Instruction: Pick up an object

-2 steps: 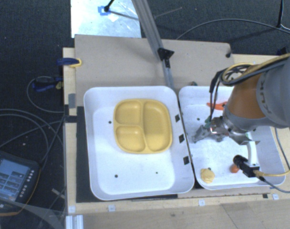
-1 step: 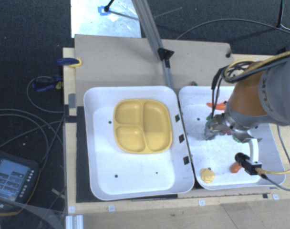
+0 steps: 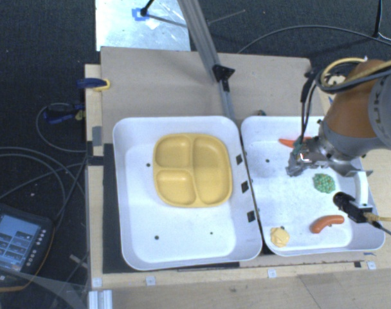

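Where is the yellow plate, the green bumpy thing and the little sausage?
Yellow divided plastic plate [image 3: 193, 170]: camera view, on its central divider.
Green bumpy broccoli-like toy [image 3: 323, 183]: camera view, on its middle.
Orange-red toy sausage [image 3: 327, 223]: camera view, on its middle.

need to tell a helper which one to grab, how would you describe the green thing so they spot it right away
Look in the right bin, the one under the arm. Just past the gripper, toward the bin's right wall, lies the green piece, small, round and bumpy. It is the sole green item there: the sausage is reddish, the lump pale yellow.
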`<state>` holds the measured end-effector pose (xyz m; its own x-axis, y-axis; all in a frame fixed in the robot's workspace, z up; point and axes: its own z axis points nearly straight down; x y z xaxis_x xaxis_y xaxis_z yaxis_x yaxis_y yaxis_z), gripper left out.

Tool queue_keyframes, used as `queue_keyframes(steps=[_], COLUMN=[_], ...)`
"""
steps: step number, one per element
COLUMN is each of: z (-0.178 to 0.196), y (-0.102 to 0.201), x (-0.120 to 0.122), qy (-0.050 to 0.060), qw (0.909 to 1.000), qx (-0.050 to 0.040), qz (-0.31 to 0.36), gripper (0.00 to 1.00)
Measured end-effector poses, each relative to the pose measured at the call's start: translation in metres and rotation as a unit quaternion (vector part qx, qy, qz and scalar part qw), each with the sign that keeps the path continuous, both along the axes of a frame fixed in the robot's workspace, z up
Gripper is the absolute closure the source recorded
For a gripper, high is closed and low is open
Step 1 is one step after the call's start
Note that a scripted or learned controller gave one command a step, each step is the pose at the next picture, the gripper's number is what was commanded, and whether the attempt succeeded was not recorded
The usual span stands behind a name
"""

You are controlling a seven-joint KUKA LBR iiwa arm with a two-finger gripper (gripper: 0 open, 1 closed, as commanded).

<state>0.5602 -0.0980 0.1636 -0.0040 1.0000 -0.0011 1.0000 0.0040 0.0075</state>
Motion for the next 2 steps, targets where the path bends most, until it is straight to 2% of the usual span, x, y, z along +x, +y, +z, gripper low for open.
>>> queue_keyframes(steps=[1, 2], z=[0.063, 0.107], y=[0.006, 0.005], x=[0.002, 0.008], qy=[-0.001, 0.0], qw=[1.0, 1.0], qx=[0.0, 0.0001], qz=[0.001, 0.001], gripper=[1.0, 1.0])
